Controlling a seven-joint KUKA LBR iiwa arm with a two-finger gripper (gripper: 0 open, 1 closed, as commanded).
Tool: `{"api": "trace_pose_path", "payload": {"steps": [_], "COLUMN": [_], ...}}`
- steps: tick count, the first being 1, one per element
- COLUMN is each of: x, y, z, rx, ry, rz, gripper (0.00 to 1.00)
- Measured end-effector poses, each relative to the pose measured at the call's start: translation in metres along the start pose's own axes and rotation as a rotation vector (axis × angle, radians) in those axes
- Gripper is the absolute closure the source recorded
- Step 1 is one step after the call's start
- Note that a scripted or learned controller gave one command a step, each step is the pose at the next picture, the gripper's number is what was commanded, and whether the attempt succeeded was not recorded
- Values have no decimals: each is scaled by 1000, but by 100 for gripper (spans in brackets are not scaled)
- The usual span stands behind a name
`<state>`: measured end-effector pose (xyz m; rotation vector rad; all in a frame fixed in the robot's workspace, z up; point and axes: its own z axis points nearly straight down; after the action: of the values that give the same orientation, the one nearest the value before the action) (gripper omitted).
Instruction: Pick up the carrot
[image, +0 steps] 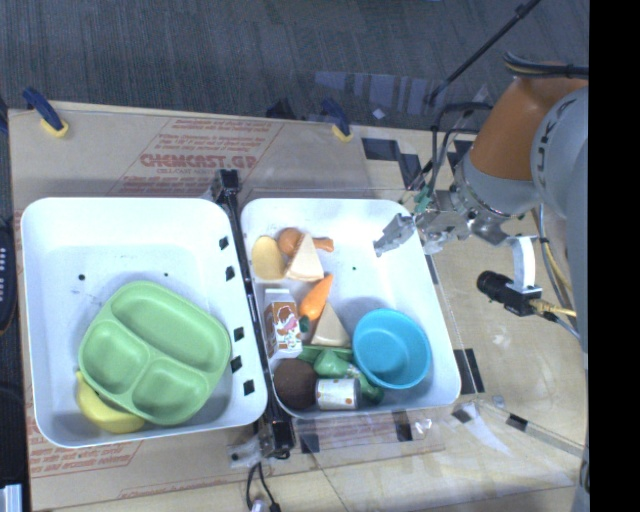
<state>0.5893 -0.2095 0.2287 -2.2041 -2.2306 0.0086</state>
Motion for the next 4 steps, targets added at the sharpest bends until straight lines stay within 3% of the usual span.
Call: {"api": "trace_pose_path", "payload": {"steps": [1, 2, 3, 4], "x": [79, 119, 119, 221], "y": [-52, 13, 12, -11], "z": [134, 137, 128, 36], "rx": [5, 0, 8, 1], "ry": [4, -2, 0, 5], "rz": [-37, 308, 301, 736], "gripper": [0, 0, 100, 100]}}
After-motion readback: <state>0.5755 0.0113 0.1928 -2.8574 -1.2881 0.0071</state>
